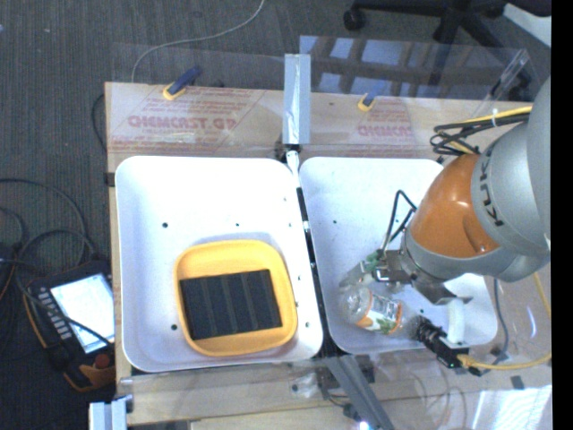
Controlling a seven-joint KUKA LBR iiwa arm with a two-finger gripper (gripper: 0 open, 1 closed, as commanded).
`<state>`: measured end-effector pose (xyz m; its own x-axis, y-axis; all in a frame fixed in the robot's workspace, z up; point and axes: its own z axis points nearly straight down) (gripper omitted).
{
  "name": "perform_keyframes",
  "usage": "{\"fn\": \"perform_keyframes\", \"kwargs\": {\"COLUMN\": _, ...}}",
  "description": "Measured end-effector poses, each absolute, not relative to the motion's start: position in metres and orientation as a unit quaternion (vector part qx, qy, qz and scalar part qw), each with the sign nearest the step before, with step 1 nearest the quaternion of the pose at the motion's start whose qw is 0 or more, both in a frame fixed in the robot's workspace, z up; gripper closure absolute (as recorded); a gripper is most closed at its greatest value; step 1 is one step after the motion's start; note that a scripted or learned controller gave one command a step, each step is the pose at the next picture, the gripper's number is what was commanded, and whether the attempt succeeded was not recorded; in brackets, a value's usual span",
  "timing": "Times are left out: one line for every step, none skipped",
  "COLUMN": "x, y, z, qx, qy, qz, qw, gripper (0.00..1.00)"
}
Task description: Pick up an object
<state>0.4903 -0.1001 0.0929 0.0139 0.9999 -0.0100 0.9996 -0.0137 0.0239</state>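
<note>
Orange-banded arm point(466, 213) hovers over the clear plastic bottle point(372, 303) at five o'clock; grip state unclear, nothing lifted yet.

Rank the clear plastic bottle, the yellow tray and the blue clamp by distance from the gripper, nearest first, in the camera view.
Measured from the gripper:
1. Clear plastic bottle, right bin, just below it.
2. Yellow tray, left bin.
3. Blue clamp, bench's far left edge.
</note>
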Motion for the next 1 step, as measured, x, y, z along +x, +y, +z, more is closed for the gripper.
{"fn": "perform_keyframes", "kwargs": {"x": 0.4926, "y": -0.0973, "z": 0.1047, "qx": 0.711, "qy": 0.703, "qz": 0.0083, "qw": 0.011, "gripper": 1.00}}
